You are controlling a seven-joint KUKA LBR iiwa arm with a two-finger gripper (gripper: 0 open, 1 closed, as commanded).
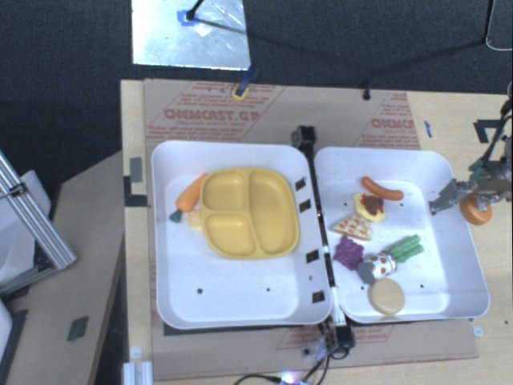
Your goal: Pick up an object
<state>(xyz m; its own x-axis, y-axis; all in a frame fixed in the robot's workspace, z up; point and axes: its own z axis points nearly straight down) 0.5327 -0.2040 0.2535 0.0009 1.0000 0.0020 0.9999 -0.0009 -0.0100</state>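
Grey hand (446, 198) hovers at the right bin's (449, 299) edge, near the hot dog (381, 188); its grip cannot be told.

The brown cardboard sheet (216, 111) under the bins carries red print reading "CHEMCAST GP", upside down, at upper centre of the frame. The same red print repeats near the upper right (393, 123) and along the bottom edge, there too small to read.

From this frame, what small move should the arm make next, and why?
Probably move the gripper further left over the right bin, toward the sausage. The gripper sits at the bin's right edge, apart from every item, and the sausage lies nearest, with bare floor around it.
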